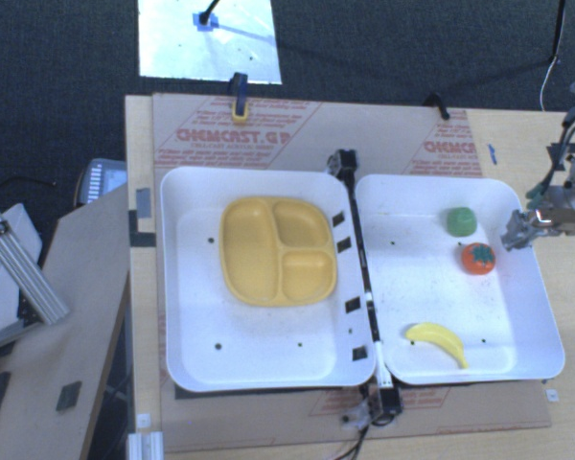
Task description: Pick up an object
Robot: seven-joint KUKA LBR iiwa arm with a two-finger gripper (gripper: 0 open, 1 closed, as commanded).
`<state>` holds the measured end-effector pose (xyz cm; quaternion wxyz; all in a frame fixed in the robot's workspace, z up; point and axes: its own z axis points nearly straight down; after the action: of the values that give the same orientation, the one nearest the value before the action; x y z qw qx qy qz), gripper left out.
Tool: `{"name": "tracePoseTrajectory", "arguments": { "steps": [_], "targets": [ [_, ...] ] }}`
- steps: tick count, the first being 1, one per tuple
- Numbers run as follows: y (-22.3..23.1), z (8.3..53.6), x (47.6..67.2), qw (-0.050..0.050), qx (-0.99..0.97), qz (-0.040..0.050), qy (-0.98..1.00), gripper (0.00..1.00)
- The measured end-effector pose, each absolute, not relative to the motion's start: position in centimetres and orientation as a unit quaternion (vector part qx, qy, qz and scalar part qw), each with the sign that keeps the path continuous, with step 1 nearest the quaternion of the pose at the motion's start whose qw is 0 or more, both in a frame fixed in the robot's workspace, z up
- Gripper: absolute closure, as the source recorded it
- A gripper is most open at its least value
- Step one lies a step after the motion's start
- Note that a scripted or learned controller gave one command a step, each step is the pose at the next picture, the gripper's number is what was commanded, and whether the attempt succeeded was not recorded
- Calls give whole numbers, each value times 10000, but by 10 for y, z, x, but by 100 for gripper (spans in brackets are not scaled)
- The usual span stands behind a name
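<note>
In the right bin [431, 257] lie three things: a green round object [461, 221] near the far right, an orange-red tomato-like object [477, 258] just in front of it, and a yellow banana [438, 341] near the front wall. My gripper [519, 230] hangs at the right rim of that bin, a little right of the green and orange objects and apart from both. Nothing shows between its fingers.
The left bin [192, 343] holds a yellow divided plate [276, 250] in its middle. Black clips run along the seam between the bins [356, 276]. Cardboard lies under both bins, and a grey device sits off the bench's left edge.
</note>
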<state>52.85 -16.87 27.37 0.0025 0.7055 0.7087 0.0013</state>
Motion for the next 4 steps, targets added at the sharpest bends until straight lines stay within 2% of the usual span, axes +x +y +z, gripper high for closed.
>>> {"name": "tracePoseTrajectory", "arguments": {
  "steps": [2,3,4],
  "targets": [
    [-57,268,564,4,7035,19,7107,100],
    [-9,251,582,0,7037,10,7105,100],
    [52,248,590,-2,7032,16,7110,100]
  ]
}}
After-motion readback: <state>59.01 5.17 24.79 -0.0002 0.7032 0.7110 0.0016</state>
